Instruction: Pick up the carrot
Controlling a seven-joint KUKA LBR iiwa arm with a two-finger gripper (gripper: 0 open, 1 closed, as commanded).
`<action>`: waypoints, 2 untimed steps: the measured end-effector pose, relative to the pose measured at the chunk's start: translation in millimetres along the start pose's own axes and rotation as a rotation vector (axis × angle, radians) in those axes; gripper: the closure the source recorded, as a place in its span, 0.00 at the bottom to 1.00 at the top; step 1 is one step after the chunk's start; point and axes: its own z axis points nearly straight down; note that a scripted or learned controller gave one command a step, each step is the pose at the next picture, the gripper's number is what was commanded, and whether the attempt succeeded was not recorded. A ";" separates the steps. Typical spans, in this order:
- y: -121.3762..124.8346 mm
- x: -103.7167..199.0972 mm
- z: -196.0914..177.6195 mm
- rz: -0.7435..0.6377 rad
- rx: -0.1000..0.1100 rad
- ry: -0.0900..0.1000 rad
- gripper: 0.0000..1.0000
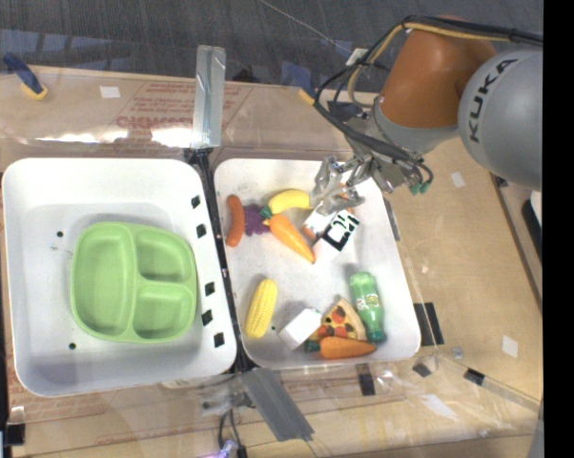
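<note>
Lying nearest, along right bin (pixel 401 284) front wall: second carrot (pixel 346 348), touching pizza slice (pixel 342 321). Farther in: corn cob (pixel 260 306), green bottle (pixel 366 304). Near bin's middle, slanted: carrot (pixel 291 236), beside banana (pixel 289 200) and claw (pixel 333 203). Claw fingers: cannot tell, spread or pressed. In left bin (pixel 30 189): green plate (pixel 133 281)

Two white bins are being carried side by side on the bench (pixel 459 256): left bin (pixel 20 256), right bin (pixel 387 246), walls touching. Bench is being covered by clear plastic sheeting (pixel 106 113).
</note>
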 end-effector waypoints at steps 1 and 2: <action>-17.2 37.9 -106.2 -0.376 0.001 -0.001 1.00; 24.8 135.7 -135.3 -0.530 -0.005 0.003 1.00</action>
